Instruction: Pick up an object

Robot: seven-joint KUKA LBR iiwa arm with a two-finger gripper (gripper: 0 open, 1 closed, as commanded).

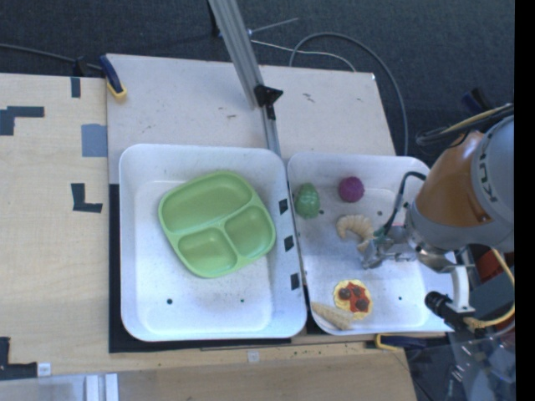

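Beige croissant (355,225) just beside end effector (372,256)

We count two white bins (134,249) and one green divided plate (217,222). Then five small food toys: one green (307,200), one purple (351,189), one tan croissant (355,225), one mini pizza (352,296), one pale wedge (331,315).

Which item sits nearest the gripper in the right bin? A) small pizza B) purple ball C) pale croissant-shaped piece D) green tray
C: the gripper is right beside the pale croissant-shaped piece in the right bin, while the purple ball and small pizza lie farther off and the green tray is in the left bin.
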